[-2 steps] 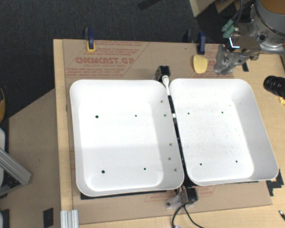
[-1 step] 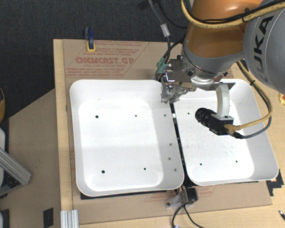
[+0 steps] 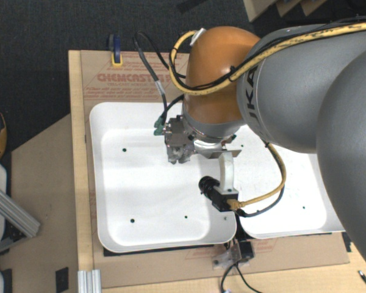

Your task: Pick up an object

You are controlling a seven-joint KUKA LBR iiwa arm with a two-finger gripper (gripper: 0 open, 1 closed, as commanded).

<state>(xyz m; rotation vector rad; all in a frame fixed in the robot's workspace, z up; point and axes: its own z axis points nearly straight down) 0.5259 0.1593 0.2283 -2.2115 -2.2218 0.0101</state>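
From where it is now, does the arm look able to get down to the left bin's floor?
Probably yes. The arm hangs over the middle of the left bin, and nothing seen stands in its way. What lies right under its wrist is hidden.

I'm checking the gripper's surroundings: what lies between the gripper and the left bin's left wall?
In the camera view, bare white bin floor with one small dark dot lies between the gripper and the left bin wall.

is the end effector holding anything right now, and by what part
Cannot be told: the end effector hangs over the left bin, and no object is visible at its tip.
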